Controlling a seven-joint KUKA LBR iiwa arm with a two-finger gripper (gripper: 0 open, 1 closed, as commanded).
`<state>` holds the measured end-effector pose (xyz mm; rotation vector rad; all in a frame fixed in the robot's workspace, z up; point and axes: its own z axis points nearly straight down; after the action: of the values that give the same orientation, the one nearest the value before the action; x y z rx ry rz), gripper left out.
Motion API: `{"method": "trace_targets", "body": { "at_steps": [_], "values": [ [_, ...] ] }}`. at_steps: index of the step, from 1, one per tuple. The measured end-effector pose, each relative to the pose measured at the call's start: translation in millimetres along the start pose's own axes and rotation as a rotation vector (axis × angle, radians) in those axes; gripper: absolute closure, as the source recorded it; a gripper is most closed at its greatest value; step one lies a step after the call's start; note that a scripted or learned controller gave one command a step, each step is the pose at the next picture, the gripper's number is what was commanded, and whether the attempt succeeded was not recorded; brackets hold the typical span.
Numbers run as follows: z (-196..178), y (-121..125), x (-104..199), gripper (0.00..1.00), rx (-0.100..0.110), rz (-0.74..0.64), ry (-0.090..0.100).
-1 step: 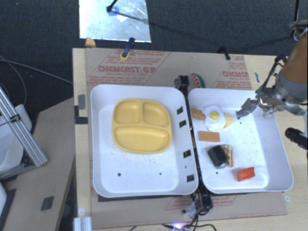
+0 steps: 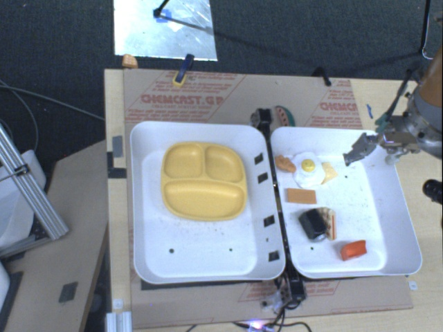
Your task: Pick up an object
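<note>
The right white bin [image 2: 387, 213] holds several small food toys: a fried egg [image 2: 309, 169], an orange nugget [image 2: 284, 163], a pale yellow wedge [image 2: 329, 173], a brown slab [image 2: 301, 196], a black piece beside a striped tan one [image 2: 316, 223], and a red-orange block [image 2: 353, 250]. My gripper [image 2: 359, 149] hangs over the bin's upper right part, to the right of the egg and apart from every toy. Nothing shows between its fingers.
The left white bin [image 2: 149, 254] carries a yellow divided plate [image 2: 204, 180]. A black clip strip [image 2: 273, 192] joins the two bins. Cardboard [image 2: 228, 95] underlies both, with a shiny sheet [image 2: 166, 19] and a small yellow-blue item [image 2: 183, 71] behind.
</note>
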<state>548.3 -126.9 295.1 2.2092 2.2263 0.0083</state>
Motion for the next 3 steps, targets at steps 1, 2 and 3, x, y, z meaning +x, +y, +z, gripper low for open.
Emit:
{"method": "trace_targets", "body": {
  "at_steps": [1, 2, 3],
  "values": [
    [-10.8, -30.6, 76.6, 0.0, 0.005, -0.004, 0.002],
    [-73.1, -60.0, 143.9, 0.0, 0.0, -0.004, 0.002],
    [-81.2, -58.1, 140.2, 1.0, -0.001, -0.001, 0.001]
  ]
}}
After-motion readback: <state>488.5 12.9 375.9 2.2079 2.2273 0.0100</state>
